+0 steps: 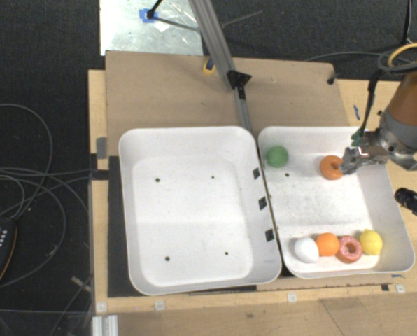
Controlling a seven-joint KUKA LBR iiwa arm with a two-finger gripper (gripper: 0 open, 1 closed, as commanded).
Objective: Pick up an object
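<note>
Reaching in from the right, the gripper sits low in the right bin, touching an orange donut; whether its fingers grip it I cannot tell. A green ball lies near the donut.

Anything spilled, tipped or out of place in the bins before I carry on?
Nothing stands out. In the right bin, four items sit along the near wall, a green ball and an orange ring sit farther back, with the pincer beside the ring.
</note>
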